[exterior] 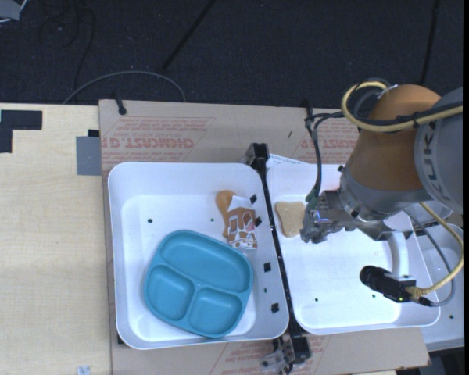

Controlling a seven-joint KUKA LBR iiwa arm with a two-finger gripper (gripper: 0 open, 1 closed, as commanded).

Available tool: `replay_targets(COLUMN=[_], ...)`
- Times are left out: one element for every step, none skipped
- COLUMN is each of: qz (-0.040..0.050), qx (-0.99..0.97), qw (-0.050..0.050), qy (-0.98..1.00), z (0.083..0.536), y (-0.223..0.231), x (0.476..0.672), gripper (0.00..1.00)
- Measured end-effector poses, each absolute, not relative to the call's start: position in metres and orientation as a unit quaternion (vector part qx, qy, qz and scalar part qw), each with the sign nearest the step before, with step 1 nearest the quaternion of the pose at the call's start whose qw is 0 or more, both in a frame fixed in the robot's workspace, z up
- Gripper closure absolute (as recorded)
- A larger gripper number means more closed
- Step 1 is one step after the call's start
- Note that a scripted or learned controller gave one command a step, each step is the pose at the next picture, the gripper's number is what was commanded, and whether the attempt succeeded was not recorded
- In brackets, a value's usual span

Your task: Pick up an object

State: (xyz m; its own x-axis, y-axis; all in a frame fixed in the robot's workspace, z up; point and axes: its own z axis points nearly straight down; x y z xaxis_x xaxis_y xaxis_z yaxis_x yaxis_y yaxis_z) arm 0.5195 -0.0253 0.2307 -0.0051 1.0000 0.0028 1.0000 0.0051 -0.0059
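A blue divided plate [197, 283] lies in the left bin [129, 201], towards its front. Behind it, near the divider, a small orange-brown piece [224, 201] sits beside a crumpled printed wrapper [241, 228]. In the right bin [336, 311] a tan flat piece [290, 217] rests against the left wall. My gripper [316, 226] hovers low just right of that tan piece, under the orange-banded wrist. I see nothing held in it.
A black divider rail [267, 241] runs between the two bins. Cardboard [187, 135] lies under and behind the bins. Bare white floor shows in the front of the right bin.
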Motion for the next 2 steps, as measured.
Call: replay_targets(qz=[0.0006,0.0014], qx=[-0.705,-0.705], qw=[0.002,0.002], qy=[-0.709,-0.709], z=[0.225,0.215], y=[0.036,0.091], x=[0.530,0.530], gripper=[1.00,1.00])
